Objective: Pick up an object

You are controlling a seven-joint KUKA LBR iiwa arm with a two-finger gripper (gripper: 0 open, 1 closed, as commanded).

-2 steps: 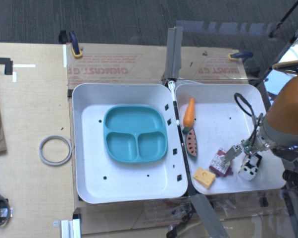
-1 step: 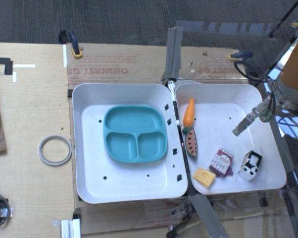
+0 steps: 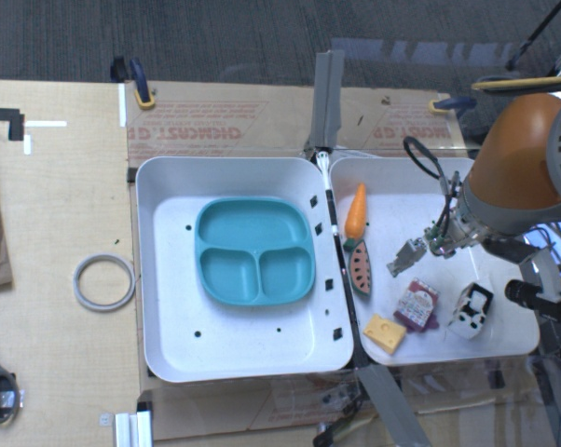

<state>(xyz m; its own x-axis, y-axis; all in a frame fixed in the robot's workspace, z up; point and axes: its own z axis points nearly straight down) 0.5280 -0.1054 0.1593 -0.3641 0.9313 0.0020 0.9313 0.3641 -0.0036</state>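
Camera view, arm reaching from right, hand (image 3: 406, 256) tilted low over right bin (image 3: 392, 180) (finger state unclear), near maroon packet (image 3: 417, 305).

A robotics lab: an industrial arm (image 3: 518, 156) over white bins (image 3: 155, 277), clamps (image 3: 139, 87) at the surface's (image 3: 47, 212) upper edge, grey carpet (image 3: 215, 17) beyond.

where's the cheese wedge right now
In the camera view, the cheese wedge lies in the right bin, near its front left corner, just left of the red packet and below the watermelon slice.
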